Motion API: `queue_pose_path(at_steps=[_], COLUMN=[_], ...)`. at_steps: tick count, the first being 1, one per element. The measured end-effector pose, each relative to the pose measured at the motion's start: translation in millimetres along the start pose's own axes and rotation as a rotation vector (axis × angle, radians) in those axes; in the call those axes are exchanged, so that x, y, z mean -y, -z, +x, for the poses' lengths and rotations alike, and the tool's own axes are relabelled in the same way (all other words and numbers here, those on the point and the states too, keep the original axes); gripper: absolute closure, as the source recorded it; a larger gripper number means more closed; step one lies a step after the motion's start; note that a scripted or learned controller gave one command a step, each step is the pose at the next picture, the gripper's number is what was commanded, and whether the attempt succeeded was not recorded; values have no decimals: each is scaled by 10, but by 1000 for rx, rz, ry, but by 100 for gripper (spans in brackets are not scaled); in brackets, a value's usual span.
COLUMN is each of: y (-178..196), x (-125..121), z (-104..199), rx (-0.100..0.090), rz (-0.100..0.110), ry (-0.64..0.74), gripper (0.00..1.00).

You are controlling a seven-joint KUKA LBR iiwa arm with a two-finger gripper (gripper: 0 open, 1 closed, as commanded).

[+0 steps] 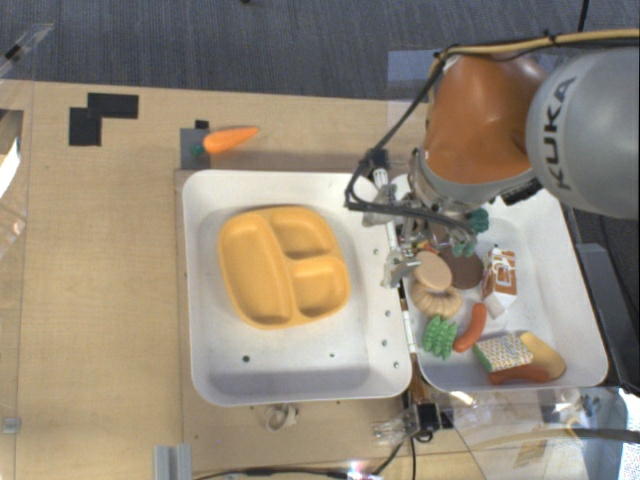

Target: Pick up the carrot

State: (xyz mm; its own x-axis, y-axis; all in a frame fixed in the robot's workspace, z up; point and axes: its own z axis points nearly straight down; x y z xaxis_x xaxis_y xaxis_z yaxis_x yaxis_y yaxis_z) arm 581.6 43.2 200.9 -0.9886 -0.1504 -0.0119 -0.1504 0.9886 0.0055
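Carrot (229, 139) lies outside both bins; left bin (200, 268) holds a yellow tray (283, 266); gripper (430, 236) state unclear.

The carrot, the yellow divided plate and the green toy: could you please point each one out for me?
carrot (232, 139), camera view, middle of its orange body, on the bench beyond the left bin.
yellow divided plate (262, 286), camera view, floor of its large compartment.
green toy (437, 335), camera view, centre of its bumpy top, in the right bin.

Carrot (229, 139) on open bench, nothing crowding it, arm (500, 118) well apart
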Motion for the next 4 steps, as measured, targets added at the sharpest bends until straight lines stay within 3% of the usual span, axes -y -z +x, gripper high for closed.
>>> queue_pose_path(at_steps=[1, 2, 3, 4], y=[-154, -1073, -992, -103], x=[-769, -735, -732, -127], z=[658, 176, 193, 472], rx=[-6, 5, -4, 6], rz=[-1, 3, 5, 8], ry=[390, 218, 221, 50], gripper=[0, 0, 100, 100])
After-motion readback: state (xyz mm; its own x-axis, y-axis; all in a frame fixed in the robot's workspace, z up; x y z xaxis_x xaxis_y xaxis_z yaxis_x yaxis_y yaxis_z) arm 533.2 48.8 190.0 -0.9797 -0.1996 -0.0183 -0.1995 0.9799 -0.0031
